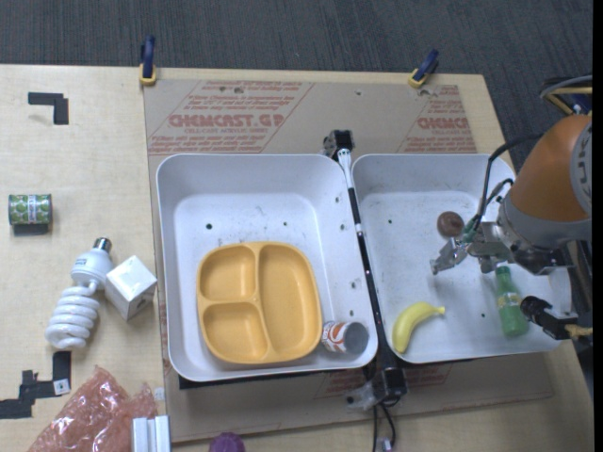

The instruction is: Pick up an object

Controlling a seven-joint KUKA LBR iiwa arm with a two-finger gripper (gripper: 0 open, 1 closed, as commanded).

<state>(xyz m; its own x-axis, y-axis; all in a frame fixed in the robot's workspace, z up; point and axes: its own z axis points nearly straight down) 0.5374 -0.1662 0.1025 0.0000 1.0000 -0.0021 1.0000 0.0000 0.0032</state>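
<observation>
The arm [556, 182] comes in from the right, its orange band bulging over the far right corner of the right bin [415, 172]. Below the wrist, the gripper [450, 255] hangs low over the middle of that bin, its thin metal fingers pointing left and slightly near. I cannot tell whether they are spread or pressed together; nothing shows between them.

Just beyond the fingertips, toward the far side, a small brown ball [449, 222] sits on the bin floor, close to the gripper, though I cannot say if they touch. A banana [413, 322] lies near the front wall of the same bin, left of the gripper and well apart from it, curving from lower left to upper right. A green bottle [510, 302] lies lengthwise on the right side of the bin, under the arm's wrist.

The left bin [179, 191] holds a yellow divided plate [259, 301] with three compartments, lying flat toward the near side. A small tipped-over cup [345, 336] rests just beside the plate's near right corner.

Out on the bench to the left are a spiral light bulb [77, 298], a white cube [131, 285] touching it, and a small green can [30, 211] farther off.
</observation>
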